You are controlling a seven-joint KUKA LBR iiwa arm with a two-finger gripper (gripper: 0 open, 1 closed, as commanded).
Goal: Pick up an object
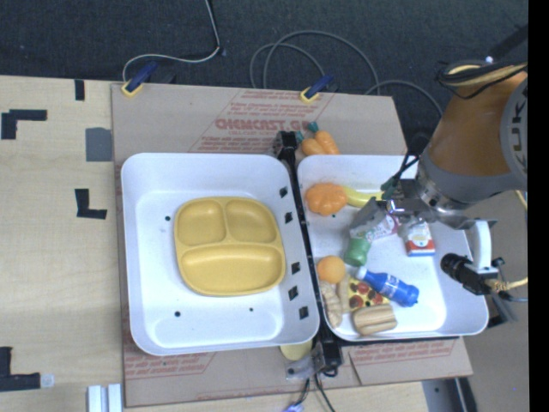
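1. The gripper [377, 221] hangs low over the right bin [467, 316], near the middle of its back half, with the grey arm [476, 136] reaching in from the right.
2. Whether the fingers are wide, narrow or closed on anything cannot be told: the tips blur together against the clutter beneath them.
3. The candidate objects all lie in the right bin: a green bottle [358, 249] just below the gripper, an orange fruit [325, 197] with a yellow banana [360, 196] beside it at the back, and a small red-and-white carton [419, 245] to the right of the gripper.
4. Nearer the front sit a small orange ball [331, 269], a blue bottle [390, 287], a bread roll [374, 319] and a slice of pizza [364, 295], packed close together.
5. The left bin [137, 230] bears a yellow divided tray [229, 245], well apart from the gripper.
6. The likeliest failure is a glancing close: the green bottle is round and lies tilted, so fingers meeting it off-centre could squirt it aside.
7. Crowding is a second risk; a finger could land on a neighbouring item and block the close, or pinch two things at once.
8. A descent too near the divider between the bins could strike the rim rather than an object.
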